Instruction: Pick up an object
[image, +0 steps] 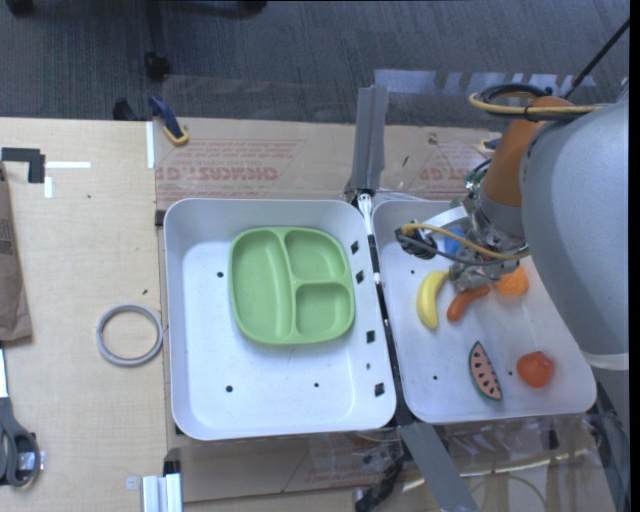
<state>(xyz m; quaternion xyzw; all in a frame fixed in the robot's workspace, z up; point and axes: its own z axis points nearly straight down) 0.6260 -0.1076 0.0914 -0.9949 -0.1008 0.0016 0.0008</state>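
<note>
The jaws hung low in the right bin; their state could not be told. Just beside lay a carrot, banana and orange; watermelon slice and tomato lay nearer the front.

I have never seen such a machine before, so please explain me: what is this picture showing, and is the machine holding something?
One camera looks down at a slant on a bench with two white bins. The grey shape with an orange band is a robot arm; its gripper hangs low in the right bin. Around it lie toy foods: a banana, a carrot, an orange, a watermelon slice and a tomato. The left bin holds a green divided plate. Whether anything is gripped cannot be seen.
</note>
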